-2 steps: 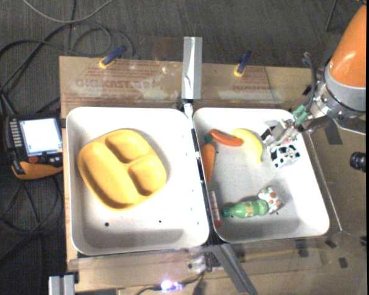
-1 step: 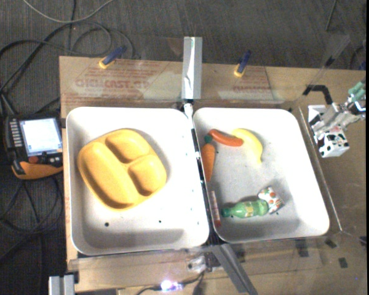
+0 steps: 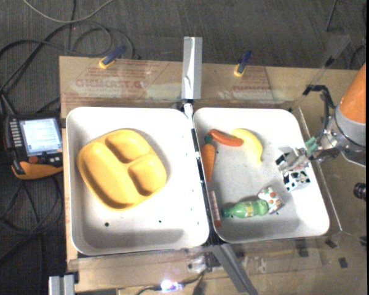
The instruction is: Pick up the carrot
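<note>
Camera view, looking down at a slant on the bench: two white bins sit side by side. The left bin [image 3: 74, 226] carries a yellow divided plate [image 3: 123, 168], lying flat near its middle. The right bin [image 3: 307, 226] carries the loose items.

The carrot [image 3: 208, 158] lies flat against the right bin's left wall, long axis running roughly along that wall, green end uppermost in the picture. A red sausage-shaped piece [image 3: 226, 138] lies just beside its upper end, and a yellow banana [image 3: 251, 142] touches or nearly touches that piece. A green bottle [image 3: 246, 209] lies on its side near the bin's front edge, with a small patterned object [image 3: 271, 198] at its right end.

The gripper [image 3: 293, 160] stands at the right side of the right bin, well apart from the carrot, with a small black-and-white item [image 3: 297, 179] just below it. Finger state: cannot tell; the detail is too fine to resolve. Nothing is visibly held.

Judgement: the task is not yet done, since the carrot rests in the bin. Its position hard by the wall is a likely difficulty, leaving little clearance for a finger on that side; a grasp across its width would also have to avoid the red piece.
</note>
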Controlling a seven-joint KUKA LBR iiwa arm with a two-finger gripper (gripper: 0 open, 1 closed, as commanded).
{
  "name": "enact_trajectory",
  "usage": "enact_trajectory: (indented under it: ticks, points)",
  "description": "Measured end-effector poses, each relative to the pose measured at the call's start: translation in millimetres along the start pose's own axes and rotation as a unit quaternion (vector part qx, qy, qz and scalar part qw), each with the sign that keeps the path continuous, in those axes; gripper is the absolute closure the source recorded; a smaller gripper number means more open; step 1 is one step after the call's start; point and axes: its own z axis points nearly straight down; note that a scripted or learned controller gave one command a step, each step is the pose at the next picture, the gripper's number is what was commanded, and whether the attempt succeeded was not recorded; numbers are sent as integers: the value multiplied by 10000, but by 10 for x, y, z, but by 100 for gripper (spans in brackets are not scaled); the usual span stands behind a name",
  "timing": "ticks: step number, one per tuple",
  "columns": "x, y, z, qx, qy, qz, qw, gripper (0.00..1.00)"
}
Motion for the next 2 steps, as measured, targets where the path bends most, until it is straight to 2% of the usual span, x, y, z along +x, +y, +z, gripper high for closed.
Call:
enact_trajectory:
  ticks: [1, 2]
  points:
    - [818, 325, -970, -12, -11, -631, 9980, 100]
    - [1159, 472, -1514, -9, -24, -1075, 9942, 100]
